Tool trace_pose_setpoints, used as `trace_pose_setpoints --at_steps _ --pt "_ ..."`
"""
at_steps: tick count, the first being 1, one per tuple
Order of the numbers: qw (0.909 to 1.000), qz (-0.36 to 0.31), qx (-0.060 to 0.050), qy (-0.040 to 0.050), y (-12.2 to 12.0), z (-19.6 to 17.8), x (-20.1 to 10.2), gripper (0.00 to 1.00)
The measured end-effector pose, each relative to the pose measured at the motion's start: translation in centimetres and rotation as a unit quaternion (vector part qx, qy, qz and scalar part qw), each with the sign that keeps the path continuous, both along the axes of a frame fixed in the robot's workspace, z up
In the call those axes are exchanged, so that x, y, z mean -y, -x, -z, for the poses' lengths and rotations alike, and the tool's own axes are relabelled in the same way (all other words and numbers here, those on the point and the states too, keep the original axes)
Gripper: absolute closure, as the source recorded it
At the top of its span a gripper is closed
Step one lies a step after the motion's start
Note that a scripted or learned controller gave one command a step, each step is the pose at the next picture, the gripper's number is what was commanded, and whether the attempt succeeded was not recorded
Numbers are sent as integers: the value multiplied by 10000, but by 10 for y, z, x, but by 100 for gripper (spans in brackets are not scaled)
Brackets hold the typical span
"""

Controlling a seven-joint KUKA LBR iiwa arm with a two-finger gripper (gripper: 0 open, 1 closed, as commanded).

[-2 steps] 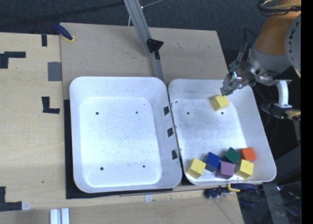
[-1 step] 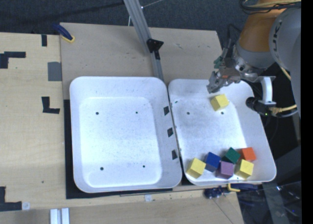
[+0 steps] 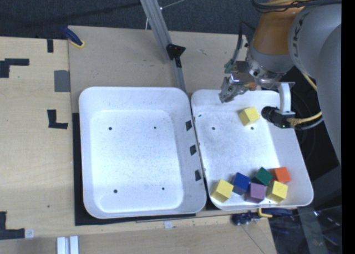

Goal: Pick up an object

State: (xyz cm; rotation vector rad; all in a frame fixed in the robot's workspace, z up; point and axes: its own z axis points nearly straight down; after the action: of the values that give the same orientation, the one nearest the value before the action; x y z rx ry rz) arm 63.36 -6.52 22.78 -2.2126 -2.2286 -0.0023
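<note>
Approach step: gripper (image 3: 228, 95), finger state can't tell, nothing visibly held; yellow cube (image 3: 249, 116) just beside it, lower right, so next descend onto it.

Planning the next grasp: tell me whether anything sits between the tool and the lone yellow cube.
Nothing visible does. The tool hangs over the right bin's far edge, and bare bin floor separates it from the lone yellow cube.

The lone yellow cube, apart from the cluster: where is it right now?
The lone yellow cube lies in the right white bin, near its far edge, just right of the gripper and apart from it.
</note>
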Motion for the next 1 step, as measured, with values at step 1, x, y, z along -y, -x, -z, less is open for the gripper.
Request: trace_pose_setpoints --at_steps 1 --pt "10000 5 -13 1 -4 8 -47 100"
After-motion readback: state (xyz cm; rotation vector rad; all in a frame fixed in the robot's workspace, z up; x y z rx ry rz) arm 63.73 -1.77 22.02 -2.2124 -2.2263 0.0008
